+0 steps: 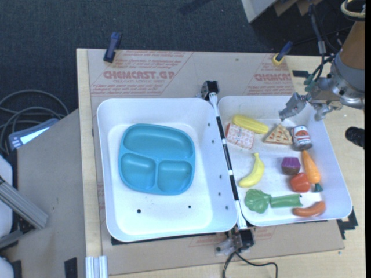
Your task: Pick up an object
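A dark blue-grey carpeted floor (87, 16) lies around the scene, filling the top and left of the view. On it stands the counter (348, 239), its pale wooden surface showing at the right and along the bottom. A brown cardboard sheet (145, 77) printed with red lettering covers much of the counter, held at its far edge by a blue clamp (111, 46) on the left and a blue and yellow clamp (282, 52) on the right. Grey cables (23, 106) loop across the carpet at the left. Light falls evenly, with soft shadows.
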Action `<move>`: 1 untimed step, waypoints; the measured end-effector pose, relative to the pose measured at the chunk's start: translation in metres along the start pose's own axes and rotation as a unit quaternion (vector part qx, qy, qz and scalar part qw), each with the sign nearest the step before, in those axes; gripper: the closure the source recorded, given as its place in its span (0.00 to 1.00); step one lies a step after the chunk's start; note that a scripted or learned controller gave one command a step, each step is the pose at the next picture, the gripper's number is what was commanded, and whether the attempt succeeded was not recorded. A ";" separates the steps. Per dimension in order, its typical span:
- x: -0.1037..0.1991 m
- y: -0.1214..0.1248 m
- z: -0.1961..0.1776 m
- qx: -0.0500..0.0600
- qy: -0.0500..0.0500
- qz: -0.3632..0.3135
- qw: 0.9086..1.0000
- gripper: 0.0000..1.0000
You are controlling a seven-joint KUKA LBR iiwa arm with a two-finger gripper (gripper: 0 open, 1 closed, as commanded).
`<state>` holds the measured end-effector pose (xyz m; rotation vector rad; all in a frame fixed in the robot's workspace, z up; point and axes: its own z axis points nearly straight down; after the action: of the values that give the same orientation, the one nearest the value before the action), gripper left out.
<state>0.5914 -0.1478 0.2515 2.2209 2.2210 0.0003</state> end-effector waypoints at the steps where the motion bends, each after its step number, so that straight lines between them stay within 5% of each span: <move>1: 0.036 -0.012 0.133 0.001 0.000 0.000 1.000 0.00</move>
<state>0.5796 -0.1120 0.1182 2.2222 2.2229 -0.0013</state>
